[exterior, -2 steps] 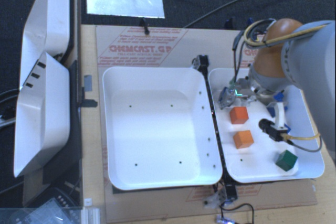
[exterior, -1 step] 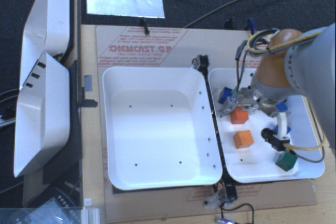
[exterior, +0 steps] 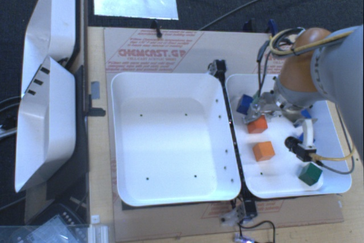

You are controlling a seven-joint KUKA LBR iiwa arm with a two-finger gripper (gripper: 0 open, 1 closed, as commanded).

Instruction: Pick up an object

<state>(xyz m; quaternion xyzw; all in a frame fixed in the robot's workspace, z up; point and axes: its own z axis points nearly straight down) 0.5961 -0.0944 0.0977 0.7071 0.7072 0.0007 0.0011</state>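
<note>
Camera view, single frame, looking down at a slant. My arm entered from the right of the frame and reached over the right bin. My gripper sat low in that bin's upper left part, close to the wall it shares with the left bin.

Objects logged in the right bin: an orange block directly under the gripper, a blue block just above and left of it, a second orange cube lower down near the bin's middle, and a green block toward the lower right corner. The left bin showed bare white floor.

Jaw state: could not tell. The wrist hardware covered the tips, and I could not confirm that the orange block was between them or merely beneath them.

Risks, as judged from here: the orange and blue blocks lay nearly touching, so closing could catch an edge of both or push one aside and come up with nothing. The divider wall was near, so a sideways shift could strike it. Loose cables hung off my wrist near the green block and might snag.
</note>
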